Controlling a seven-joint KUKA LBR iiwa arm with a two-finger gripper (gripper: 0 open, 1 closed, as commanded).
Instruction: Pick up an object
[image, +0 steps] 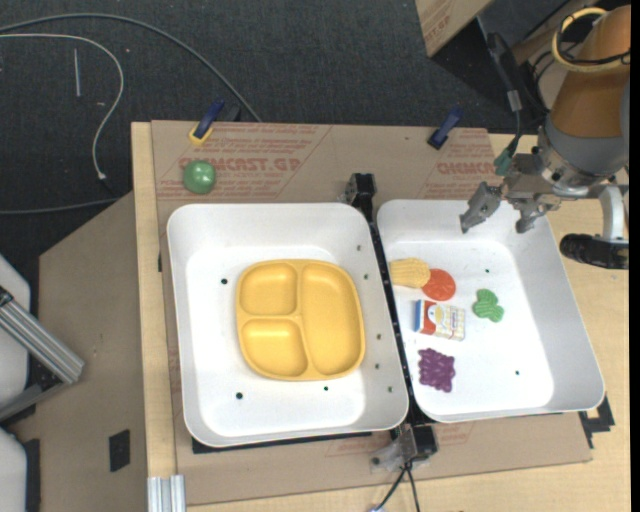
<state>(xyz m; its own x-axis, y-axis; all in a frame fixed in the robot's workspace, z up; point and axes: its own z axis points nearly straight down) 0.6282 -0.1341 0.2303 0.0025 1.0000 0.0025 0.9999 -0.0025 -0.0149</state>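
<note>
A cardboard-topped bench (300, 150) over dark carpet carries both bins. The left bin (200, 240) holds a yellow divided plate (300, 320). The right bin (560, 340) clusters the pickable toys: corn (409, 271), tomato (439, 286), carton (440, 320), grapes (436, 369), green piece (487, 305). Above its far edge the gripper (497, 213) hangs spread and empty, probably poised to descend.

Counted: two white bins (200, 240), one yellow divided plate (300, 318), five small toy food items (440, 322), one green ball (200, 177).
</note>
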